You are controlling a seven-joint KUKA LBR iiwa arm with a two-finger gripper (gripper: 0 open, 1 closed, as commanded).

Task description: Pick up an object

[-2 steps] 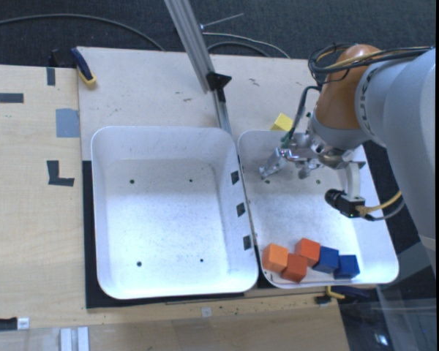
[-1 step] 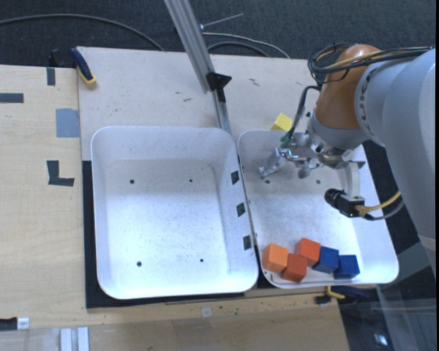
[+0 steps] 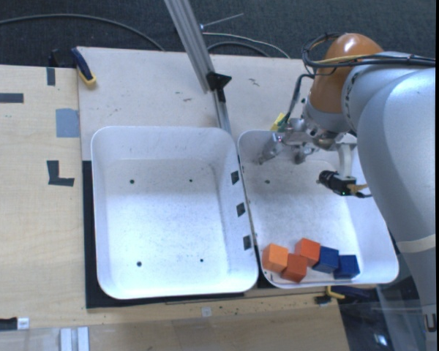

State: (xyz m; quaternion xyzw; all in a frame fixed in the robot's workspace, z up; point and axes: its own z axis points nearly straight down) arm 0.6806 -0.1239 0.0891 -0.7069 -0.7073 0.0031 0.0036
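Note:
Several small blocks lie bunched at the near end of the right bin [image 3: 318,210]: a light orange block [image 3: 276,256], two darker orange blocks [image 3: 307,250] [image 3: 295,268] and two blue blocks [image 3: 327,259] [image 3: 346,267]. My gripper [image 3: 282,156] hangs over the far left corner of that same bin, well away from the blocks. Its fingers stand open with nothing between them. The grey arm with its orange band [image 3: 344,57] covers the bin's right side.
The left bin [image 3: 102,196] sits beside the right one, their rims touching. A slanted metal rail [image 3: 194,42] runs from the top down to the bins' shared far corner. A blue and yellow tool [image 3: 83,66] lies at the bench's far left.

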